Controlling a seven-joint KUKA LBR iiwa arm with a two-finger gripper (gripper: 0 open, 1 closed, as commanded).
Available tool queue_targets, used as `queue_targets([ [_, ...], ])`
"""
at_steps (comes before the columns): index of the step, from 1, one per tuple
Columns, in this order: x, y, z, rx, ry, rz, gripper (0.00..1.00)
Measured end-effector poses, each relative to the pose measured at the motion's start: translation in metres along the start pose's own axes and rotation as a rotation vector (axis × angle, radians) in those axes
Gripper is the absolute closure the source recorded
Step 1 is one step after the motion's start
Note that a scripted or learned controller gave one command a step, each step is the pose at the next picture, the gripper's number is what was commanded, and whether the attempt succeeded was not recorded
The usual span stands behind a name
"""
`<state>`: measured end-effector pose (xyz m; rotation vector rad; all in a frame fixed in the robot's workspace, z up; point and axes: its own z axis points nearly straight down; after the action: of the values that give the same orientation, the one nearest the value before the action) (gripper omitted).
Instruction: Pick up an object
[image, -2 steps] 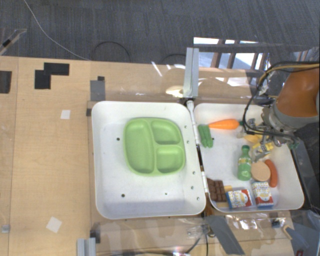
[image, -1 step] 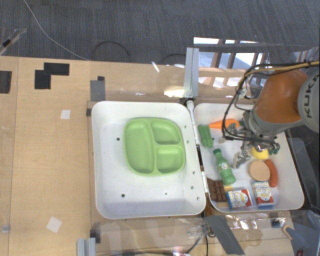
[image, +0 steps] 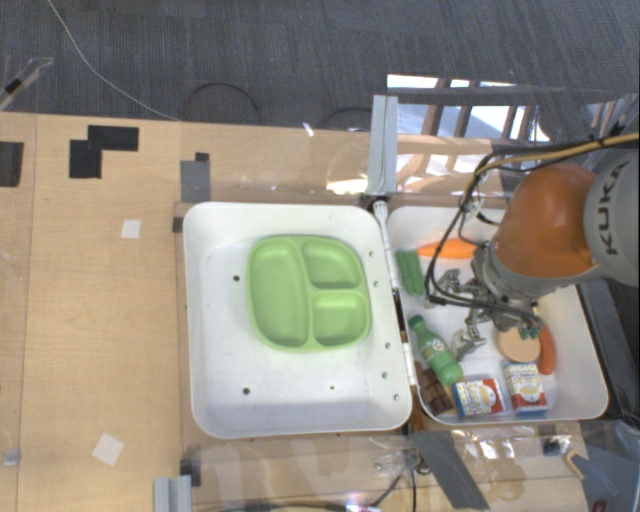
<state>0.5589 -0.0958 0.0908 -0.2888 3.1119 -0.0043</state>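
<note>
A pale wooden desk (image: 90, 330) carries two white bins. In the right bin (image: 590, 385), the hand (image: 478, 325) hovers, grip state unclear, above a green bottle (image: 438, 355): light, rigid, slippery; best pinched across its body.

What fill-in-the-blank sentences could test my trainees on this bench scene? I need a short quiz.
1. The green divided plate lies in the ____ bin.
2. The plate has ____ compartments.
3. The arm hangs over the ____ bin.
4. The carrot is coloured ____.

Missing words: left; three; right; orange

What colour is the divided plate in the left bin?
Light green plate, clearest in the camera view.
</note>
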Motion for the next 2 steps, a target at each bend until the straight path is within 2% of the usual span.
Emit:
queue_targets([
  [1, -0.068, 0.002, 0.003, -0.002, 0.001, -0.140, 0.00],
  [2, 0.002, -0.018, 0.000, 0.000, 0.002, -0.123, 0.00],
])
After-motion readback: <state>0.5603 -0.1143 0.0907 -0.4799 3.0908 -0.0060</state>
